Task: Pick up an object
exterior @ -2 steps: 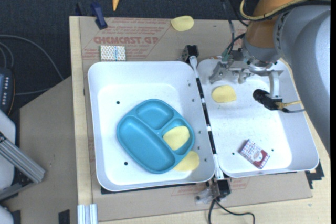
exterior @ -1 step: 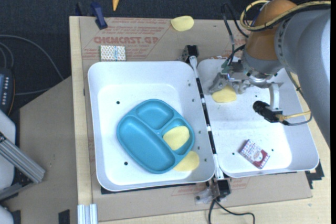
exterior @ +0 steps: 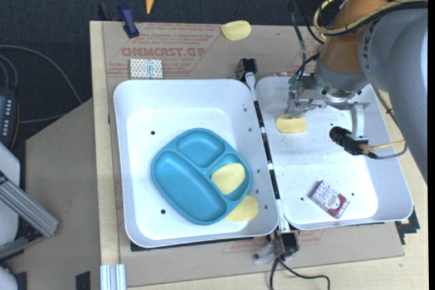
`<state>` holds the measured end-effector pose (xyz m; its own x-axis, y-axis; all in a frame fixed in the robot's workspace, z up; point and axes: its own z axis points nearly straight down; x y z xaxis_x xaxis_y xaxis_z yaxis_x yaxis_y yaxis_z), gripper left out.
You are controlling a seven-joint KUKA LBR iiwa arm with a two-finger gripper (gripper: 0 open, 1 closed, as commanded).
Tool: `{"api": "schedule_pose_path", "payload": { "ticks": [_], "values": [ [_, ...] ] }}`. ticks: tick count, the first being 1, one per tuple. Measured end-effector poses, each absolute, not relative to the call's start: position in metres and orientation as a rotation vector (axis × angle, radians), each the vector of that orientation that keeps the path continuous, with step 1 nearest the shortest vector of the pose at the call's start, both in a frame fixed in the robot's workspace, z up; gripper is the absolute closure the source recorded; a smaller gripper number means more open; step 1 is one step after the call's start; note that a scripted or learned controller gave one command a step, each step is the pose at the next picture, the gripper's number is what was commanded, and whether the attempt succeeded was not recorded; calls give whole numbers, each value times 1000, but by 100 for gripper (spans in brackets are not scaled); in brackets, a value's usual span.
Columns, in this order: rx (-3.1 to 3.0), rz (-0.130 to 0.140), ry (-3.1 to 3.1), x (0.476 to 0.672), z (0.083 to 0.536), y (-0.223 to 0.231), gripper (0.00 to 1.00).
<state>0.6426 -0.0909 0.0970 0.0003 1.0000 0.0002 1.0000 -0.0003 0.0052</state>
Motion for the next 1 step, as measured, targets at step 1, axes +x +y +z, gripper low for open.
{"api": "schedule_pose_path", "payload": {
  "ticks": [1],
  "values": [
    [2224, -2, 2221, 584, 127, -106, 100]
  ]
}}
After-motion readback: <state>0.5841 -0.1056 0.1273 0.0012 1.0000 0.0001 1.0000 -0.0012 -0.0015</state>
